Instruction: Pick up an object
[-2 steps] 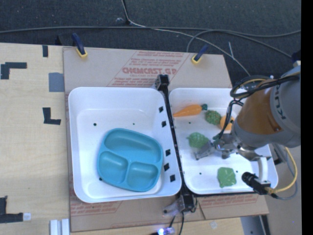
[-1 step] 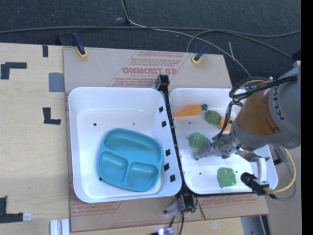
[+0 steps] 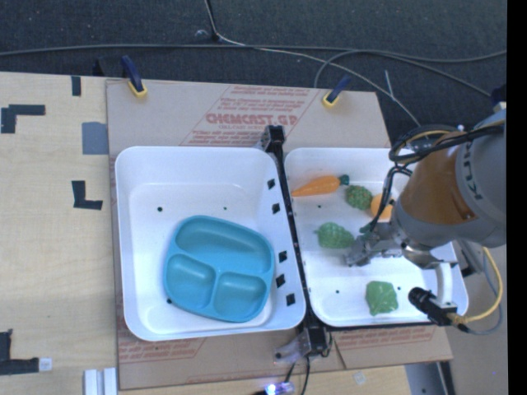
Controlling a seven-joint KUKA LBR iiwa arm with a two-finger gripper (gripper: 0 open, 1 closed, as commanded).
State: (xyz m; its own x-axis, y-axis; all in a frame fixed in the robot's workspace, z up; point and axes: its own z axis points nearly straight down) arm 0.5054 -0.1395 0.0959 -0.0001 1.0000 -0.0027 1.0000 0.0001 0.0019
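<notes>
A dark grey carpet-like floor crossed by thin cables lies behind a pale plywood bench [image 3: 49, 245], on which a printed cardboard sheet [image 3: 247, 113] is pinned flat by two blue-and-yellow clamps at its far edge, presumably so the bins above it cannot slide.

The left shallow white plastic bin [image 3: 136, 167] holds a smooth turquoise plastic divided plate [image 3: 218, 268] with three rounded compartments, lying flat and slightly turned.

The right shallow white plastic bin [image 3: 329, 307] carries the likely targets: an orange toy carrot with a green tip [image 3: 317, 186] near the far wall, a knobbly dark green broccoli-like piece [image 3: 358, 196] just beside it, a rounded bumpy green leafy piece [image 3: 333, 235] mid-bin, and a lighter green crinkled piece [image 3: 381, 297] near the front.

The grey two-finger gripper [image 3: 361, 252] sits low, just right of the mid-bin green piece, probably aiming at it. Whether its fingers are parted or closed cannot be told, and nothing is visibly between them. An orange object [image 3: 380, 206] peeks out beside the arm.
</notes>
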